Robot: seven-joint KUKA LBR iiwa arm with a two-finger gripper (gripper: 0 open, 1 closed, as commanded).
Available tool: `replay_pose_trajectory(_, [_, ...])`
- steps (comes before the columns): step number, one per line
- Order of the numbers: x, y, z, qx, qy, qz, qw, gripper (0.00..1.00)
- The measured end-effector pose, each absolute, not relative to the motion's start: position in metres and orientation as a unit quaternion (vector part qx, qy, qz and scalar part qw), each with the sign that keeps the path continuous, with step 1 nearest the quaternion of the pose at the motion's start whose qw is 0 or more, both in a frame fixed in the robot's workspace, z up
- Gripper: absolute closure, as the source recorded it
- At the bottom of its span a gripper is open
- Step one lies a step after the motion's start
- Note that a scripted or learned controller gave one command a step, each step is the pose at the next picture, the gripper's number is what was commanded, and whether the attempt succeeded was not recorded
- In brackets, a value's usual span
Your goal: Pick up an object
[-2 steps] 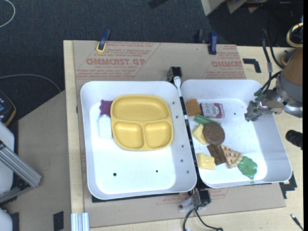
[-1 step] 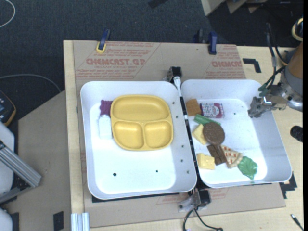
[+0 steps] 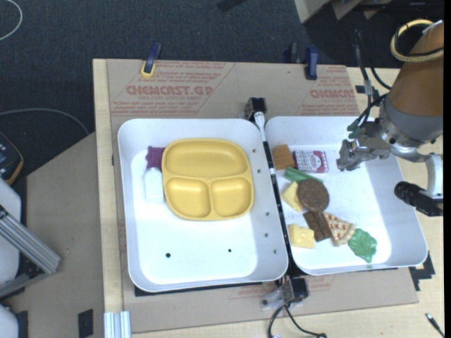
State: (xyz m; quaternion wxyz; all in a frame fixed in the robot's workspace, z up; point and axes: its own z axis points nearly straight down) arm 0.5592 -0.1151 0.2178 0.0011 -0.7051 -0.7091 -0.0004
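Dark carpet floor (image 3: pixel 63 20) around bench (image 3: pixel 211 83)

Tray (image 3: pixel 208 178) in left bin (image 3: pixel 137 210) (food (image 3: pixel 313 196) right)

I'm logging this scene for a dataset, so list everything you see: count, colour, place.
Bins: two, white, side by side on the bench.
Divided tray: one, yellow, left bin.
Small bottle: one, white, left of the tray.
Purple item: one, partly under the tray's edge.
Toy food pieces: several, brown, yellow, green, red-and-white, right bin's left half.
Clamps: two, at the board's far edge.
Arm: one, grey and orange, over the right bin.
Gripper: one, above the right bin.
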Motion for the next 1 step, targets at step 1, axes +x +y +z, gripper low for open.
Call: replay_pose_trajectory(1, [0.5574,-0.0605,0.2105,-0.705,-0.709,-0.0002,0.002,1.0])
